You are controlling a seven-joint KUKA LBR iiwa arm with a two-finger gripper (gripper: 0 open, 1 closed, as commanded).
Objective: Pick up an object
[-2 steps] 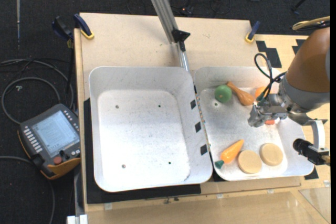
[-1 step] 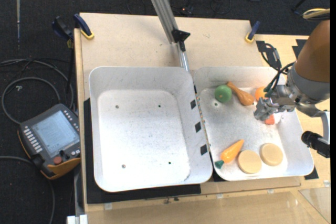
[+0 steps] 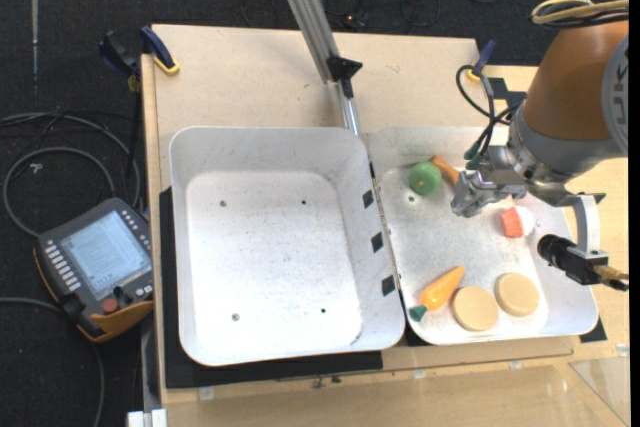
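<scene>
Dark carpet with a mess of cables surrounds a light wooden bench (image 3: 260, 75), and a control tablet with orange trim (image 3: 97, 265) sits on the floor off to the left. Two shallow white bins are side by side on the bench. Nothing much going on in the left bin (image 3: 200, 165), just a few small dark specks on its floor. A metal pole (image 3: 305, 0) slants down from the far side and ends right about where the two bins meet at their far edge.

All the stuff is in the right bin (image 3: 400, 215). A green ball (image 3: 425, 177) sits toward the far left part of it, with a small orange piece (image 3: 446, 169) touching its right side. Near the front there's a toy carrot (image 3: 441, 288) with a bit of green at its tip, lying at a slant. Just right of that are two tan discs (image 3: 477, 308), one a bit farther back and to the right (image 3: 518, 294). A small pinkish-red block (image 3: 513, 221) lies toward the right side.

The arm comes in from the right, big orange band above the wrist. The gripper (image 3: 468, 198) is down low in the right bin, between the green ball and the red block, just right of the orange piece. Honestly can't tell from this angle if it's open or closed, and nothing is visibly in it.
</scene>
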